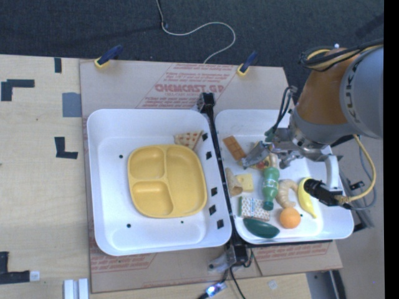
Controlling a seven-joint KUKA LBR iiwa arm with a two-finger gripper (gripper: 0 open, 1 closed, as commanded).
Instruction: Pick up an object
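In the right bin (324,232), my gripper (267,156) hangs low over the pile of small objects, just above the top of a green bottle (270,189). A small red and yellow item (273,161) sits right at the gripper's tip; I cannot tell whether it is gripped. Close by lie a brown cracker-like bar (234,147), a pale yellow block (240,182), a beige knobbly piece (287,192), a banana (306,198), an orange (289,217), a teal patterned packet (255,208) and a dark green object (261,228).
The left bin (106,167) holds a yellow divided plate (167,180) and a toast-like wedge (189,139) near the divider. A black clip (206,101) sits where the bins meet. A cable (358,195) runs off the wrist to the right.
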